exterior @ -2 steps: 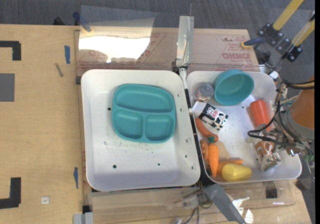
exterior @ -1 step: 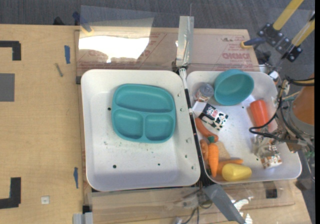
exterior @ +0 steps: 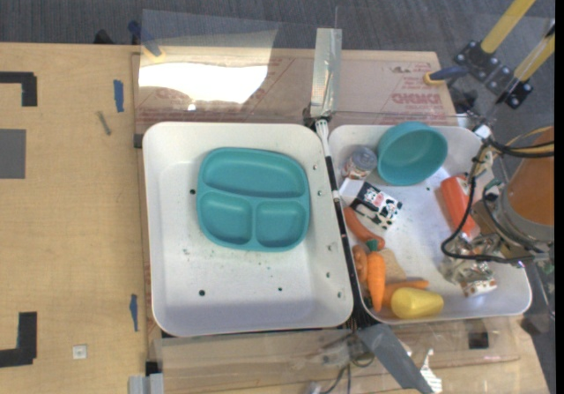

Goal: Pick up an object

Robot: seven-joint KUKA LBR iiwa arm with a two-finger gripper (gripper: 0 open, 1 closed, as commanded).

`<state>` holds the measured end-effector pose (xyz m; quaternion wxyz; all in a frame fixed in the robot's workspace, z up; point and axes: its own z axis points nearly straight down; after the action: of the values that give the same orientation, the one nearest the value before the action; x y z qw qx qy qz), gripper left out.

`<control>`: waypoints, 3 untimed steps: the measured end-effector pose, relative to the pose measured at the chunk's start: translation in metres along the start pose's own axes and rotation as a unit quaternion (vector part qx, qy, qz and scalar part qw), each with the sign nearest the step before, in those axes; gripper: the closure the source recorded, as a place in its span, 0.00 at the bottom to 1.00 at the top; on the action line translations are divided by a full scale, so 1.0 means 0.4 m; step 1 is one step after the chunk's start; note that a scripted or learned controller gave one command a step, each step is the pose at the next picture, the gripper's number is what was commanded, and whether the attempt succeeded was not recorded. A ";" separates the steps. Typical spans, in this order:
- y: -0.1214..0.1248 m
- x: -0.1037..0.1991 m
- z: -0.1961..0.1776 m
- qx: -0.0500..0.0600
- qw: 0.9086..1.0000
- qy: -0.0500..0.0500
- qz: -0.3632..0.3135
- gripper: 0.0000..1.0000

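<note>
Claw (exterior: pixel 471 276) just R of yellow toy (exterior: pixel 416 302).

The arm (exterior: pixel 533 194) is cut off by the right edge, and cables hide the gripper (exterior: pixel 471 271), its fingers unclear.

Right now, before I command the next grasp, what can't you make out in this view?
- End effector, camera view: a cable tangle hides the fingers; open, shut or holding anything cannot be told.
- Arm: cut off by the right edge.
- Small round grey item beside the teal bowl: too small to identify.
- Carrots by the right bin's wall: overlapping; count unclear.
</note>
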<state>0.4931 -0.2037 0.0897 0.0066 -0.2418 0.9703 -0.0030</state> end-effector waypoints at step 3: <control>0.025 -0.012 0.000 0.000 1.000 0.000 0.003 0.00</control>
<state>0.4928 -0.1925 0.0895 0.0063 -0.2386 0.9711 -0.0034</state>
